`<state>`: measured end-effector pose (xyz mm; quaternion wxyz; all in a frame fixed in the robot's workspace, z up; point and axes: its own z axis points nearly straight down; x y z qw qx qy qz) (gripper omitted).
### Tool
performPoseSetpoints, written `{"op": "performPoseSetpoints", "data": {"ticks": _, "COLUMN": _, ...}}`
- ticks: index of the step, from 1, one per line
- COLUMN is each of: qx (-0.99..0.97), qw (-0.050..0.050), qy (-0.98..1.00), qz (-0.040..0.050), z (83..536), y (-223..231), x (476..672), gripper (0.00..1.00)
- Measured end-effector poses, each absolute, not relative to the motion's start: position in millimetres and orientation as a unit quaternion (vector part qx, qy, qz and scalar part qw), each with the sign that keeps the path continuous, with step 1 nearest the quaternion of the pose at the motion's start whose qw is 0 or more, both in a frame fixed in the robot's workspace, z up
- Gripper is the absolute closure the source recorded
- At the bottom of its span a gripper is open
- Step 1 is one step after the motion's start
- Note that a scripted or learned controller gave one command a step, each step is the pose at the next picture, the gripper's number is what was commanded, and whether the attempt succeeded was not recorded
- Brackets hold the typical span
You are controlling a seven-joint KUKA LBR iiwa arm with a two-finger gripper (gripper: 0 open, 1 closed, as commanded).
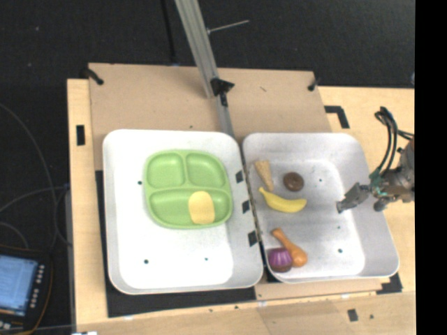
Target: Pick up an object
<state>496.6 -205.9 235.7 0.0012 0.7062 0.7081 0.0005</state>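
Surroundings: dark floor around a pale wooden counter (174, 100); a grey metal pole (198, 37) slants up from the counter's back edge.
Left bin: shallow white plastic bin (126, 257) on the left of the counter.
Tray: light green plastic tray with three compartments (167, 176) lies in the upper half of the left bin.
Yellow piece: flat rounded yellow block (201, 207) sits in the tray's large front compartment, toward its right end.
Right bin: shallow white plastic bin (349, 250), touching the left bin along the shared edge.
Cone: tan ridged toy ice-cream cone (263, 172), upper left of the right bin, near the dividing edge.
Banana: yellow curved toy banana (283, 202), just below the cone.
Brown piece: small round dark brown toy (293, 181), just right of the cone and above the banana's right end.
Carrot: orange toy carrot (289, 246), lower left of the right bin, lying at a slant.
Purple piece: round purple toy (279, 259), touching the carrot's lower side.
Gripper: grey two-finger gripper (349, 199) over the right side of the right bin, well apart from all toys.
Gripper state: cannot tell whether apart or together; nothing visible in it.
Cables: dark cables (388, 135) loop above the wrist at the right.
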Motion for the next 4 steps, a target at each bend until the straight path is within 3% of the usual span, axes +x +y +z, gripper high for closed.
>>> {"op": "performPoseSetpoints", "data": {"ticks": 1, "qx": 0.706, "qw": 0.001, "qy": 0.708, "qz": 0.0008, "z": 235.8, "y": -205.9, "x": 496.6, "gripper": 0.0}}
{"op": "performPoseSetpoints", "data": {"ticks": 3, "qx": 0.707, "qw": -0.001, "qy": 0.707, "qz": -0.0013, "z": 123.8, "y": -213.0, "x": 509.8, "gripper": 0.0}}
{"op": "performPoseSetpoints", "data": {"ticks": 4, "qx": 0.707, "qw": 0.0, "qy": 0.707, "qz": -0.0007, "z": 100.0, "y": -214.0, "x": 509.9, "gripper": 0.0}}
